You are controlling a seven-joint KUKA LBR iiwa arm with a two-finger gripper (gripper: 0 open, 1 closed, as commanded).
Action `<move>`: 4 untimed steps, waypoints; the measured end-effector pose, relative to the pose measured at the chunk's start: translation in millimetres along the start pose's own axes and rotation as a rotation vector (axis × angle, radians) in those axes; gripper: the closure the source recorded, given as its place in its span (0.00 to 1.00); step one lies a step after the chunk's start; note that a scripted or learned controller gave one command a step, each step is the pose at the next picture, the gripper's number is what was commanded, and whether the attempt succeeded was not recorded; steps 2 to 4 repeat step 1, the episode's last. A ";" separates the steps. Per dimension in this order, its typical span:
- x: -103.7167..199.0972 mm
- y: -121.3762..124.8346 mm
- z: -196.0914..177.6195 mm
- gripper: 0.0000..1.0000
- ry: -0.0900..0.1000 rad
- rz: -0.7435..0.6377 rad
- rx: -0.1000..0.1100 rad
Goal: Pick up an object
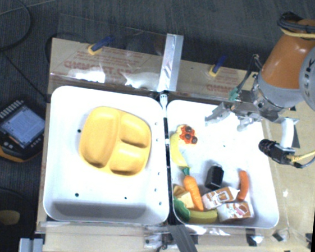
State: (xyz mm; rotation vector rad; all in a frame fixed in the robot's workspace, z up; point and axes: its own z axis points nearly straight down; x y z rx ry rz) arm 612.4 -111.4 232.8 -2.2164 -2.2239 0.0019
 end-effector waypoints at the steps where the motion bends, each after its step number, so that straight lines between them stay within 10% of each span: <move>1: -32.6 -8.8 -88.3 0.00 -0.002 -0.114 -0.002; 4: -32.6 -8.8 -88.3 0.00 -0.002 -0.114 -0.002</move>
